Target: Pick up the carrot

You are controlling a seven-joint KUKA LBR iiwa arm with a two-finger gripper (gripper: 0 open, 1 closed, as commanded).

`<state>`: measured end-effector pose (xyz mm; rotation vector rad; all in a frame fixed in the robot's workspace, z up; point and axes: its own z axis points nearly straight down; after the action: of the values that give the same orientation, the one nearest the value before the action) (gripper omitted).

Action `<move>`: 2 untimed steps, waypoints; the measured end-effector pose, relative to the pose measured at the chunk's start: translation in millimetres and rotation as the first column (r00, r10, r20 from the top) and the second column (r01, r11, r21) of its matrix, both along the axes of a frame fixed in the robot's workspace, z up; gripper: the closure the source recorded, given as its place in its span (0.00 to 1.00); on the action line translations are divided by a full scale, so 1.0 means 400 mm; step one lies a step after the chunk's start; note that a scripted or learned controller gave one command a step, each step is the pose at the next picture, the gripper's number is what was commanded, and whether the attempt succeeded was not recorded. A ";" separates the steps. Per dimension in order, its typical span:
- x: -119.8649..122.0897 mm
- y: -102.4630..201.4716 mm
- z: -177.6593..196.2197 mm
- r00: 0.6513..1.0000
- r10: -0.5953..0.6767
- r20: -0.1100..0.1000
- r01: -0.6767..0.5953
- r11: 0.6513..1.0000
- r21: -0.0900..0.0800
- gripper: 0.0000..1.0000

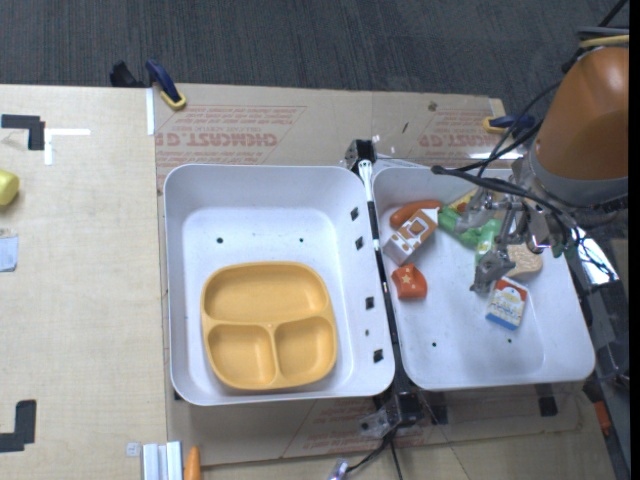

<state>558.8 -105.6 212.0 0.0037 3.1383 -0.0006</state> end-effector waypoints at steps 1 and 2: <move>-0.096 0.194 -0.051 0.991 -0.132 -0.002 0.132 0.991 0.001 0.00; -0.151 0.372 -0.028 0.983 -0.181 -0.001 0.181 0.983 0.001 0.00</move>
<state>498.6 43.2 200.6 0.2891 3.1264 0.0007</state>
